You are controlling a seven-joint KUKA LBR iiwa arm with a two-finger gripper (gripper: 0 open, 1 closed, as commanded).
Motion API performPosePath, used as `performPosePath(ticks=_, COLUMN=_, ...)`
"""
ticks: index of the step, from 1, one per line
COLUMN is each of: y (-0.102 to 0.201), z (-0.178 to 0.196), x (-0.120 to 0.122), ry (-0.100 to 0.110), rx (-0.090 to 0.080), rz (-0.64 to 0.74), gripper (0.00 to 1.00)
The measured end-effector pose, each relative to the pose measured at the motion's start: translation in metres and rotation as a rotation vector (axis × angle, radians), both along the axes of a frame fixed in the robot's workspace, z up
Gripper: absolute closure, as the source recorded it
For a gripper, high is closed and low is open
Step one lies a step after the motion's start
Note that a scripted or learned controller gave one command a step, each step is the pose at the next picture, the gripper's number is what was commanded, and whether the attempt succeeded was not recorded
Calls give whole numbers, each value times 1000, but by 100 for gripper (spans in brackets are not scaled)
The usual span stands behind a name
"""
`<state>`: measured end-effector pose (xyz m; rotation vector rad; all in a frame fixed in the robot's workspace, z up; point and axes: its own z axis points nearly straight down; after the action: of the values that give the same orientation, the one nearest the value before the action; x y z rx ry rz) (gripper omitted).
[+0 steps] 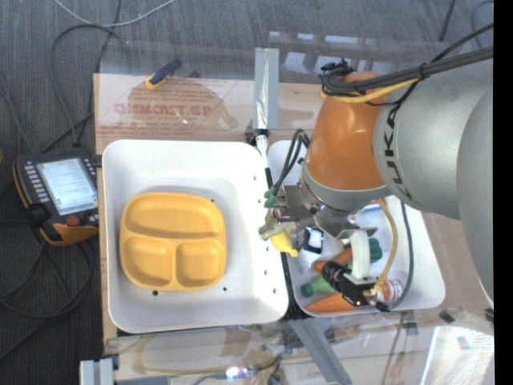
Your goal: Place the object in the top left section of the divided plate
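The yellow divided plate (172, 239) lies in the left bin (136, 163); it has one long section along its far side and two smaller ones along its near side, all bare. My gripper (280, 229) hangs over the wall between the two bins, just right of the plate. A small yellow object (283, 242) shows between its fingertips, and the gripper is shut on it. The orange wrist band (345, 147) and the grey arm cover much of the right bin.
The right bin (429, 283) holds several loose items under the arm: an orange carrot-like piece (327, 303), a green piece (317, 287), a white and green bottle (362, 251). A tablet (60, 184) lies left of the bench.
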<state>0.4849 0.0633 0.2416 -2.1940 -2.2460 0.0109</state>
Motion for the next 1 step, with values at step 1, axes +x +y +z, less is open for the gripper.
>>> performPosePath(ticks=1, y=17, z=-60, x=-4, ry=3, rx=3, rz=54, gripper=100)
